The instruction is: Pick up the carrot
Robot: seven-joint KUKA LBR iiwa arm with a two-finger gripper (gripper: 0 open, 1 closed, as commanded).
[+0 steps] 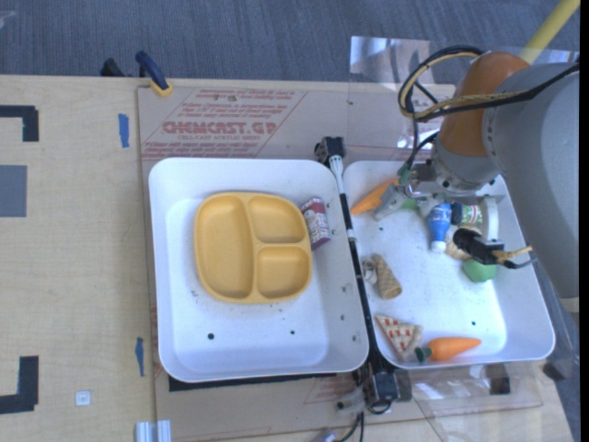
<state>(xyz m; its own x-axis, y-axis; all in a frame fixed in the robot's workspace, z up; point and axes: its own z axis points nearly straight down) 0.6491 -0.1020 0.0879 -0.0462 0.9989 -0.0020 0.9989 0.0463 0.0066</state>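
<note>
Pincer [398,194] hangs beside the far carrot [372,198], positioned to grasp; its opening cannot be told.

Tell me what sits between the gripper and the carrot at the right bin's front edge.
In the camera view, between the gripper and the carrot lies only bare floor of the right bin.

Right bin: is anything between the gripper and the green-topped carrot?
Nothing visible does. The gripper hangs at the far end of the right bin; the carrot lies by the near wall. Bare floor runs between them, with a brown lump to the view's left and a green toy to the right.
</note>
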